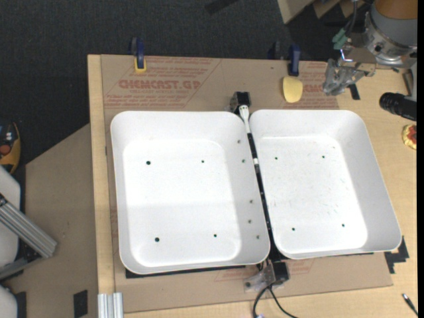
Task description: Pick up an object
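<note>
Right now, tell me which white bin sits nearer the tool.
The right bin; the tool hangs just beyond its far edge, well away from the left bin.

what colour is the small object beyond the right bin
Pale yellow object, seen in the camera view, lying on the board beyond the right bin.

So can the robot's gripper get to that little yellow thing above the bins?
Probably yes. The yellow thing lies in the open on the board behind the right bin, with nothing on top of it, and the gripper hangs just to its right.
</note>
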`<state>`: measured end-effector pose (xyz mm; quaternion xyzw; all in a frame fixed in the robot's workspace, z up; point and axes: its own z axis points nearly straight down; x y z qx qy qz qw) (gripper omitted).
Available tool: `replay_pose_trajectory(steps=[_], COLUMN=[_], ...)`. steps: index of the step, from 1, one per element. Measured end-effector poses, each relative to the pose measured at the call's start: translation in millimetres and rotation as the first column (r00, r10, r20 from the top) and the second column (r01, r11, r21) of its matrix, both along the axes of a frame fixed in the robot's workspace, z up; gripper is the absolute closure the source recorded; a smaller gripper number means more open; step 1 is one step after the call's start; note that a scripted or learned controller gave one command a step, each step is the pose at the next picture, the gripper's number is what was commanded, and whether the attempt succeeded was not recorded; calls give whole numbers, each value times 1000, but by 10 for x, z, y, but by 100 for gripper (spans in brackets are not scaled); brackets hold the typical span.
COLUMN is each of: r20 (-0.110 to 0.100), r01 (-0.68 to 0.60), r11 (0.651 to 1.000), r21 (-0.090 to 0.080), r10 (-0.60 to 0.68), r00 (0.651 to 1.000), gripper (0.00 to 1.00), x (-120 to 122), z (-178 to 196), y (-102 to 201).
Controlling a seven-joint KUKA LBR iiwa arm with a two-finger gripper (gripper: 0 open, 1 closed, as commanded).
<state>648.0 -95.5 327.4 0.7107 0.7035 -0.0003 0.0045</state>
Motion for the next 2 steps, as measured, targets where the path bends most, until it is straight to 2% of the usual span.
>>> replay_pose_trajectory(steps=[1, 2], r20=[-12, -7], r01=[-13, -11], r11=[1000, 1000], r21=[9, 8], r10=[13, 11], r00=[1000, 1000], gripper=[100, 100], x=[184, 23], z=[-569, -297], y=[353, 472])
